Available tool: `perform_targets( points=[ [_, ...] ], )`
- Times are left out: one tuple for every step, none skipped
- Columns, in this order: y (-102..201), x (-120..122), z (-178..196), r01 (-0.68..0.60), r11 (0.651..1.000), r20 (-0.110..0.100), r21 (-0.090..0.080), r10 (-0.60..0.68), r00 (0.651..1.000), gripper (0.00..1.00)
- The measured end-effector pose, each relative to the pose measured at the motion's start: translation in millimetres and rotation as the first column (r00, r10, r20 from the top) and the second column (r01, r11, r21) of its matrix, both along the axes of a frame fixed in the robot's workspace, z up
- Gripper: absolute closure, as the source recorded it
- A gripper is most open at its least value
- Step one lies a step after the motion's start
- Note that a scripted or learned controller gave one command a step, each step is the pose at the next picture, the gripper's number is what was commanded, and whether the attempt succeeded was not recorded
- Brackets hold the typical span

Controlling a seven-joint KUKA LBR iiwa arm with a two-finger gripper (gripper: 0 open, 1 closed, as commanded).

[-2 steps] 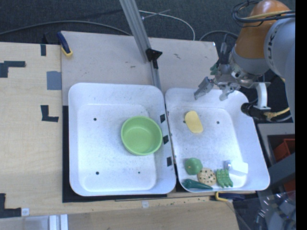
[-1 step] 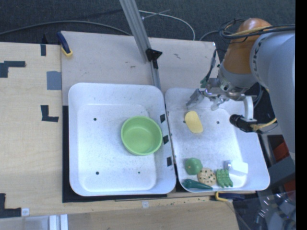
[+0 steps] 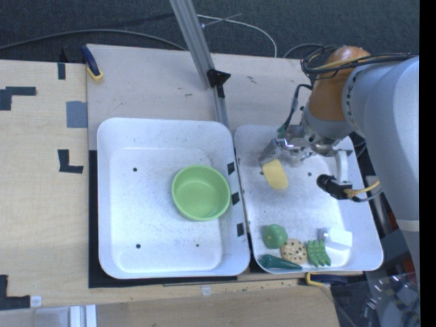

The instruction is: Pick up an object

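From my seat I see the end effector (image 3: 285,150) down in the upper part of the right bin (image 3: 371,240), hanging off the grey arm (image 3: 381,107) with its orange band (image 3: 330,90) just above the wrist. Directly beneath and slightly toward the camera from the end effector sits a pale yellow block (image 3: 275,174); its upper edge reaches right up against the metal tip, so the two look to be touching, though I cannot make out whether the block sits between the grasping parts or merely just beside them, and I cannot tell how wide the end effector stands, because the wrist body hides that area. The block rests on the bin floor, near the wall that divides the two bins. Well below the end effector, along the near edge of the same bin, I count a cluster: a green ball (image 3: 275,236), a speckled tan cookie-like piece (image 3: 293,251) just beside it, a dark teal stick (image 3: 279,262) lying flat under those two, a spiky green toy (image 3: 317,253), and a white block (image 3: 338,238) to the far side of that. To the left of the end effector, across the dividing wall, the left bin (image 3: 119,138) holds a green bowl (image 3: 200,192), upright and well apart from everything else. A grey metal pole (image 3: 194,33) slants across the desk (image 3: 41,182) above the bins, up and to the left of the end effector.
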State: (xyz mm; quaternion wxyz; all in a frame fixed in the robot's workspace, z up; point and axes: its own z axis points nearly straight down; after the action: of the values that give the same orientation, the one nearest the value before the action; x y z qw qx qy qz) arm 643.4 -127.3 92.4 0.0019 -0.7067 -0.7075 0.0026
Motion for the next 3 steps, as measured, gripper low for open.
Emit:
perform_targets(
  points=[
    [1,1,14,-0.002,1.000,0.004,0.000,0.002,1.000,1.00],
    [-2,3,57,0.000,1.000,0.009,0.000,0.000,1.000,1.00],
    [-3,3,121,0.000,1.000,0.012,0.000,0.000,1.000,1.00]
  ],
)
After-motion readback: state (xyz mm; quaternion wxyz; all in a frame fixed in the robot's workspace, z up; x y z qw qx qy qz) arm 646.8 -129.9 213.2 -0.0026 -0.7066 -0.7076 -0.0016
